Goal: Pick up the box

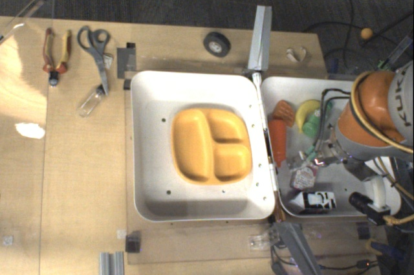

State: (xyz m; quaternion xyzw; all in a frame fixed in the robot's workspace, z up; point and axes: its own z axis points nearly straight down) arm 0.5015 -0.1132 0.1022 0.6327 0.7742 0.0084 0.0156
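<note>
I see a yellow three-compartment tray (pixel 211 143) in the left white bin (pixel 149 138). The right white bin (pixel 288 89) holds an orange carrot-shaped toy (pixel 277 138), a yellow-green toy (pixel 309 116) and the small black-and-white box (pixel 319 200), near its front edge. The gripper (pixel 309 167) hovers just above it; grip state unclear.

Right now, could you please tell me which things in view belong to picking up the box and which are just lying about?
For the job:
- box, in the right bin
- arm above that bin

Lying about:
- yellow tray in the left bin
- scissors
- pliers
- tape roll
- carrot
</note>
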